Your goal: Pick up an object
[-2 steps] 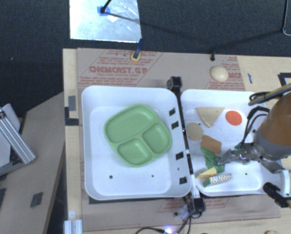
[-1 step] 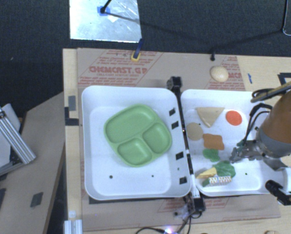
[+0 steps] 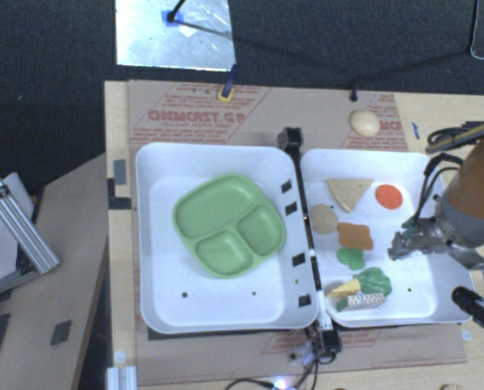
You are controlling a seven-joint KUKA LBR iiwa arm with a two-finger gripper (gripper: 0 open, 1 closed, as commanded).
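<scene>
Over the right white bin point(image 3: 421, 162), the gripper point(image 3: 406, 244) hovers, grip state unclear; the brown square toy toast point(image 3: 355, 236) nearby looks light, stiff, best pinched across 2 edges.

In the right bin lie my candidates: a tan wedge point(image 3: 349, 192) flat near the far wall; an orange disc point(image 3: 389, 195) beside it; a beige round piece point(image 3: 323, 218); a brown square point(image 3: 355, 236); green pieces point(image 3: 373, 281) and a yellow item point(image 3: 347, 288) at the near wall.
</scene>
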